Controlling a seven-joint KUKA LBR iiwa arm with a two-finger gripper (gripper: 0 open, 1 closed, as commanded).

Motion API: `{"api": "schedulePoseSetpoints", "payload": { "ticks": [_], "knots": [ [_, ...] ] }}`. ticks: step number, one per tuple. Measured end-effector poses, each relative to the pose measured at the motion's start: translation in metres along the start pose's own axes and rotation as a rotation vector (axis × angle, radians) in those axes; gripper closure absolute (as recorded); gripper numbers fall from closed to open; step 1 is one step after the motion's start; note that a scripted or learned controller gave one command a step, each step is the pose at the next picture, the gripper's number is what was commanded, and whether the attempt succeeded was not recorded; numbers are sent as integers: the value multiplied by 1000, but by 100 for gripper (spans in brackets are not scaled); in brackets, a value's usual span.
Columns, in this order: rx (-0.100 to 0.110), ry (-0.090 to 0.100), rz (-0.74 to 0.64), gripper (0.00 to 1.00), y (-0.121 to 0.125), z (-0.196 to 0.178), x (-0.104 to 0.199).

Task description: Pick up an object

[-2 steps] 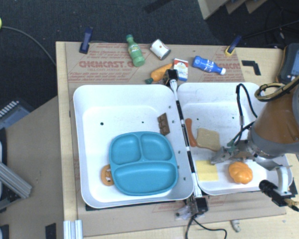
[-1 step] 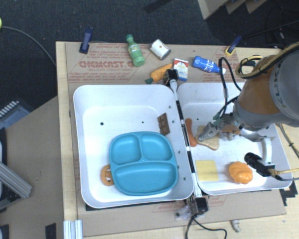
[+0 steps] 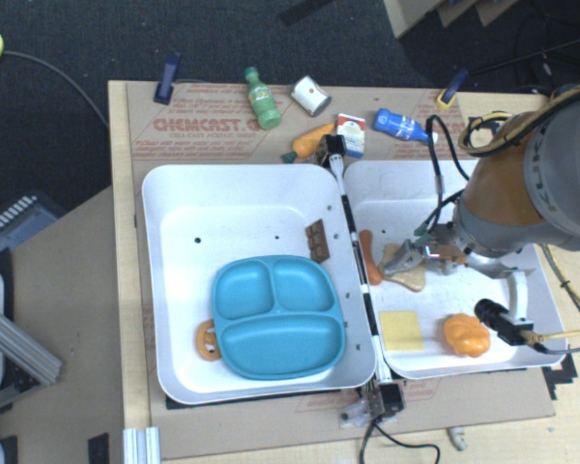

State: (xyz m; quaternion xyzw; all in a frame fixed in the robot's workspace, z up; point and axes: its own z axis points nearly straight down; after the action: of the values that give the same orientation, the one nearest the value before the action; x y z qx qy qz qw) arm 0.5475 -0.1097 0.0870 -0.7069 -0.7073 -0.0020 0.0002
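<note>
My gripper (image 3: 402, 259) is low in the right bin (image 3: 406, 193), near its left wall. Right under its tip lies a tan flat piece (image 3: 413, 279), touching or nearly touching it. An orange-red sausage (image 3: 368, 256) lies just left of the gripper along the bin wall. A yellow cheese slice (image 3: 401, 331) and an orange fruit (image 3: 466, 335) rest at the bin's front. I see nothing lifted off the bin floor.
The left bin (image 3: 174, 211) holds a blue divided plate (image 3: 275, 317), a brown block (image 3: 316, 241) and a pretzel (image 3: 208, 341). On the board behind the bins lie a green bottle (image 3: 263, 99), a white can (image 3: 310, 96), a small carton (image 3: 350, 133) and a blue bottle (image 3: 403, 126).
</note>
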Motion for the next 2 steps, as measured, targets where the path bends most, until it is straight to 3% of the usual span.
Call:
{"api": "schedulePoseSetpoints", "payload": {
  "ticks": [1, 2],
  "knots": [
    [-1, -5, 2, 0, -58, 0, -41],
    [-5, -4, 0, 0, 3, 0, -17]
  ]
}}
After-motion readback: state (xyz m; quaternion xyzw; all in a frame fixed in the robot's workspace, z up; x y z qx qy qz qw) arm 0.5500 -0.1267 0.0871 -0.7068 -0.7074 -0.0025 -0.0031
